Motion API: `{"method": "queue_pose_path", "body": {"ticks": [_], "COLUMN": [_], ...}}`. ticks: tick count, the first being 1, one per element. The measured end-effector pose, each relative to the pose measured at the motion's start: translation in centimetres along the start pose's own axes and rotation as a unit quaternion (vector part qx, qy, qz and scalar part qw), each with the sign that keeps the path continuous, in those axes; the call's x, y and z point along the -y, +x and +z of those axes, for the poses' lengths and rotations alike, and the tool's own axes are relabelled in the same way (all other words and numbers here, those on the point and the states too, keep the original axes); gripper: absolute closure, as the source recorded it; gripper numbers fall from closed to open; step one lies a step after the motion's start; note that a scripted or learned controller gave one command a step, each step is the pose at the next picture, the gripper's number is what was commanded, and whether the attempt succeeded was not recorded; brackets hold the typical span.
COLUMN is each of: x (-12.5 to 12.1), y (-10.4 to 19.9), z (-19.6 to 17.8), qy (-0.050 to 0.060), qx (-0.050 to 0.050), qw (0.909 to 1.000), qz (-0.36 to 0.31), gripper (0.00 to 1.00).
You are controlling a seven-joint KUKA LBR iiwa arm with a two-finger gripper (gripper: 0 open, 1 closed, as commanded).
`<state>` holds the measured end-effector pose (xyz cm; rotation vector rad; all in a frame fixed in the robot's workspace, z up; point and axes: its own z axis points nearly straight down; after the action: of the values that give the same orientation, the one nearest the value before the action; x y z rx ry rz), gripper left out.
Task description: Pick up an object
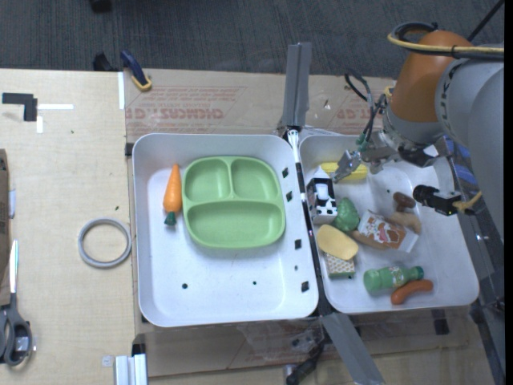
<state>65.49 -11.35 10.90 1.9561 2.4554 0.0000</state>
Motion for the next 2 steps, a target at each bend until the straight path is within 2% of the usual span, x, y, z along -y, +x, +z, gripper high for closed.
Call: {"method": "queue_pose_path", "body": {"ticks": [1, 2], "x": [-0.7, 0.8], "y": [-0.1, 8.2], "z": [0.8, -8.3], "qy": [-0.004, 0.001], "qx": [0.002, 0.0], "qw": [0.9994, 0.9977], "qz": [0.036, 0.068], "gripper": [0.0, 0.0]}}
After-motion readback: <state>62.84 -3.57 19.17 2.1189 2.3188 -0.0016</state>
